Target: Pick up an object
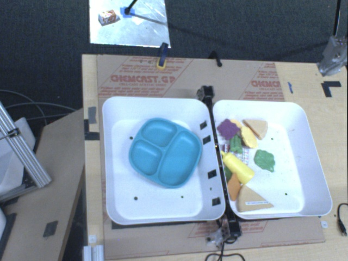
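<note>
Bins sit side by side on my desk (304, 238), left bin (117, 200) and right bin (310, 162), touching along a black centre divider. In the left bin I see a blue sectioned plate (165, 151), lying flat near its middle, with three compartments.

Everything I could pick lies in the right bin, bunched toward its 9 o'clock side against the divider. At about 11 o'clock there is a purple piece (227, 128), and just beside it at 12 o'clock a tan wedge (256, 127). A small dark green piece (236, 143) sits under the purple one, touching a pale yellow piece (248, 139). Near the bin's centre lies a green piece (264, 160), apart from the rest. A yellow cylinder (237, 167) lies tilted at 8 o'clock, touching an orange piece (234, 187) below it. At 6 o'clock rests a tan triangle (252, 198) with a white label.

As for the end effector, I cannot tell its state.
</note>
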Controlling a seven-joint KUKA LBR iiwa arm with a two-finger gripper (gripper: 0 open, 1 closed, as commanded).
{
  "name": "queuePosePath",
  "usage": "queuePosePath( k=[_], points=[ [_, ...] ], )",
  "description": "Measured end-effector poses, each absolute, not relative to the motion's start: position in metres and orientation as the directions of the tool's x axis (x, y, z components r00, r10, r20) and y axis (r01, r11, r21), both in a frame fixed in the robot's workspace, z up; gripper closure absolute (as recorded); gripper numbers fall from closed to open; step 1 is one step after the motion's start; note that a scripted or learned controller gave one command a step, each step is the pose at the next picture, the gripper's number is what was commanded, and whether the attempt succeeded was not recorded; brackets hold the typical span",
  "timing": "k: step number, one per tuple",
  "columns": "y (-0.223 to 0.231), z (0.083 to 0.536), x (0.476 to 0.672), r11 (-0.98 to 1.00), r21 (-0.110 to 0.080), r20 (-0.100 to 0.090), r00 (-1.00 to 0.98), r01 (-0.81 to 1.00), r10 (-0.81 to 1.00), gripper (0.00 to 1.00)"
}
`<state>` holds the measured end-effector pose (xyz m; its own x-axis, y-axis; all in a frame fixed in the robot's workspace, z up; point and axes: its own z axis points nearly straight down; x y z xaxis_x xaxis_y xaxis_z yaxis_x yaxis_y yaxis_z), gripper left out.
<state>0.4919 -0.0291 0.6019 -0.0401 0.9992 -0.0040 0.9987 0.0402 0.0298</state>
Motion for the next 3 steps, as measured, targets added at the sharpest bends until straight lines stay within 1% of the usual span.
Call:
queuePosePath(
  k=[3],
  points=[
    [-0.031,0.636,0.493,0.046,0.040,-0.006,-0.046,0.998,0.999,1.00]
  ],
)
